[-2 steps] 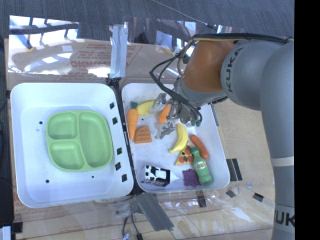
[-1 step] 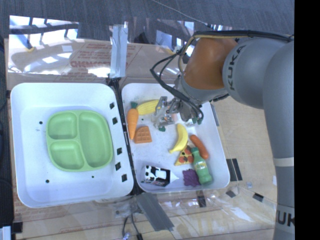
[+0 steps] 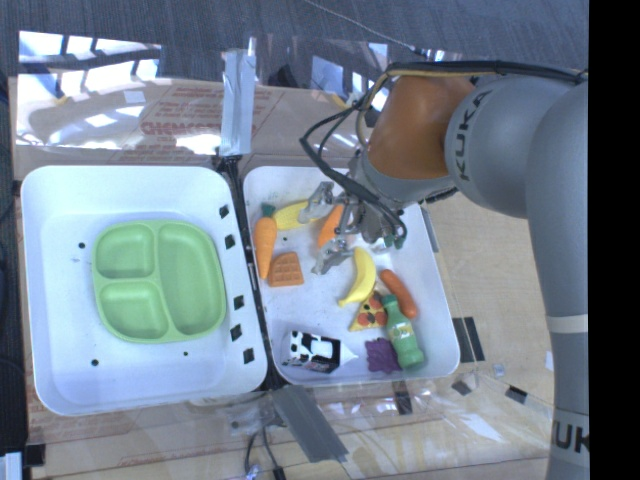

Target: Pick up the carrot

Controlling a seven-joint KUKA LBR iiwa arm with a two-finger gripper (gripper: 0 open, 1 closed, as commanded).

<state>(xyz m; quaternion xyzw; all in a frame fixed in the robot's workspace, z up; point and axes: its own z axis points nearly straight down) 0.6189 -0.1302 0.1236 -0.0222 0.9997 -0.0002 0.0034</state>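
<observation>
One carrot point(image 3: 264, 245), upright, top up-frame

crowded right bin, open left bin

plenty of free floor in the left bin point(image 3: 50, 268) around the green plate point(image 3: 160, 280). little room in the right bin point(image 3: 445, 313): carrot point(image 3: 264, 245) hard against the dividing wall, bread slice point(image 3: 286, 270) just beside it, banana point(image 3: 360, 278) and green bottle point(image 3: 405, 336) packed nearby. bare floor only between bread slice and cow-print block point(image 3: 314, 351).
</observation>
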